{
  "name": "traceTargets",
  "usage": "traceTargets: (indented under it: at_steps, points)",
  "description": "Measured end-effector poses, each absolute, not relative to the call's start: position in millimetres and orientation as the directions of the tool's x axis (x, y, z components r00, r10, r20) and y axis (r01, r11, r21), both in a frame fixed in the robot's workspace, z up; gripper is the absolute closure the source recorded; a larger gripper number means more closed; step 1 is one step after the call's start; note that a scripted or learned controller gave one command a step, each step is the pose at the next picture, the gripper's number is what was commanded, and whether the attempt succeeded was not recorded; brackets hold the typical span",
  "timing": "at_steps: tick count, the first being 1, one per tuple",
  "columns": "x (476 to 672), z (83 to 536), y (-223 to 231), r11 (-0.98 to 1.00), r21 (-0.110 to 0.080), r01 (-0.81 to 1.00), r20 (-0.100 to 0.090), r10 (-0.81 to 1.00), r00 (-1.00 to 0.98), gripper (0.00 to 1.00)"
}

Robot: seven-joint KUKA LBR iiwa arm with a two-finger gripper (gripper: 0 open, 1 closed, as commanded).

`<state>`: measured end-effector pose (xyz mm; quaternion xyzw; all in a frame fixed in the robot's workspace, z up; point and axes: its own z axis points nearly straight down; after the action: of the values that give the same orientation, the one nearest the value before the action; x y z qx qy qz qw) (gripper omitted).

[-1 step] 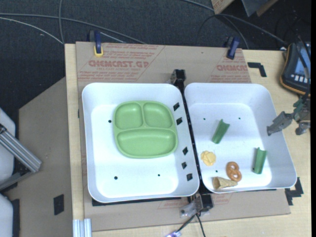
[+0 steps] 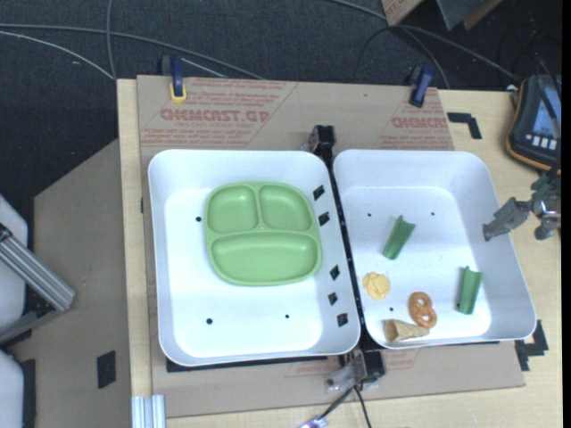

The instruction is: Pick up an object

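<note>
The right bin (image 2: 500, 239) holds five small pieces: a green stick (image 2: 398, 238) lying tilted mid-bin, another green stick (image 2: 468, 291) near the right wall, a yellow round (image 2: 376, 284), a pretzel (image 2: 422, 309), and a tan wedge (image 2: 403, 330) at the front edge.

plate (image 2: 263, 234) in left bin (image 2: 169, 266), pretzel (image 2: 422, 309) right bin (image 2: 500, 239)

Worktop (image 2: 134, 239): two white bins side by side. Left bin (image 2: 178, 319): one green divided plate (image 2: 262, 233), three compartments. Right bin (image 2: 482, 185): two green pieces, one near centre (image 2: 398, 238), one by the right wall (image 2: 468, 291); yellow round item (image 2: 376, 284); pretzel (image 2: 422, 309); tan wedge (image 2: 405, 330). Gripper (image 2: 513, 217) at the right bin's right rim, holding nothing.
</note>
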<state>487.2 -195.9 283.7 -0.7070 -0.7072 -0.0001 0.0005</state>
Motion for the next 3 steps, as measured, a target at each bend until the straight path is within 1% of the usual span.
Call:
traceTargets:
  at_steps: [1,2,3]
  points:
    - [483.8,241,-199,-0.001,-0.005,1.0,0.003,1.0,0.001,0.0]
    - [485.5,193,-189,0.0,-0.006,1.0,0.004,1.0,0.0,0.0]
    - [483.3,139,-199,-0.001,-0.006,1.0,0.003,1.0,0.001,0.0]
